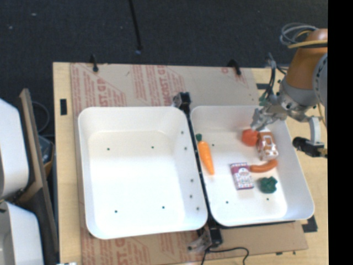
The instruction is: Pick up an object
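The right bin [287, 203] holds several small objects. An orange carrot [206, 157] lies near its left wall. A red tomato-like ball [250, 137] sits at the upper middle, next to a white and orange box [267, 144]. Below them lie an orange sausage shape [263, 167], a maroon card packet [241, 176] and a dark green lump [268, 185]. My gripper [260, 122] hangs at the bin's upper right, just above the red ball and the box. Nothing shows between its fingers.
The left bin [88, 148] stands beside the right one, with a black clamp [182, 99] at the top of the divide. Both rest on a cardboard sheet [127, 84]. A grey arm with an orange band [303, 65] reaches in from the right.
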Tool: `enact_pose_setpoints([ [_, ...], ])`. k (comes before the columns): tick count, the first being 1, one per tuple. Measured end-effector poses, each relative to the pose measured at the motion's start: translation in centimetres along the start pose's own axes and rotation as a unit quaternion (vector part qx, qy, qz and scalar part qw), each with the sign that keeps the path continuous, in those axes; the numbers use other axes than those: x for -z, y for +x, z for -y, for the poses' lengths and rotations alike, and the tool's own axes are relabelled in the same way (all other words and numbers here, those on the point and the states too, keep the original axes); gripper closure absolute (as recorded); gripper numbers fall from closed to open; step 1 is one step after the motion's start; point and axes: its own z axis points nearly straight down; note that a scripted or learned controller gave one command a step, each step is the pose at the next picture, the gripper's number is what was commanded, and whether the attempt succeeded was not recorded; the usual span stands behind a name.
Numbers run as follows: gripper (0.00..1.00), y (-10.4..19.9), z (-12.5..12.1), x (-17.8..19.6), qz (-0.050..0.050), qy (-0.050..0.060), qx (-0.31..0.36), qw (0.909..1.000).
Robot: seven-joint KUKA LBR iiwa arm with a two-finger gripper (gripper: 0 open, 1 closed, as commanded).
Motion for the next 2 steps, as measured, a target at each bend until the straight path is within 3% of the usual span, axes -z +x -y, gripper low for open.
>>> enact_pose_setpoints([
  [1, 1.00, -0.8, -0.6, 5.8, 0.000, -0.001, 0.000, 1.0000],
  [2, 1.00, -0.9, -0.7, 8.8, 0.000, 0.000, 0.000, 1.0000],
])
